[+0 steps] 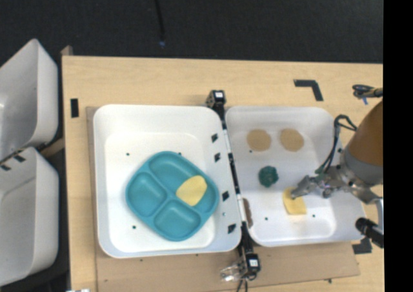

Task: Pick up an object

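The thing nearest the action is a small yellow block (295, 205), flat and roughly square, kind of like a cheese cube, sitting in the right bin (277, 236) toward its front edge. Just up from it is a dark green lumpy piece (268, 175) near the middle of that bin, and two tan round discs (259, 140) lie side by side along the bin's back edge.

The gripper (302, 189) comes in from the bin's right edge and its tip sits right at the block's upper edge, maybe touching it. Honestly can't tell from this angle how far apart the jaws are or whether they've got anything.

The left bin (103, 155) has a blue divided plate (169, 195) in the middle with a pale yellow oval piece (191, 190) resting on it. Both bins sit on a light wood bench (142, 81), with a dark floor beyond its back edge.
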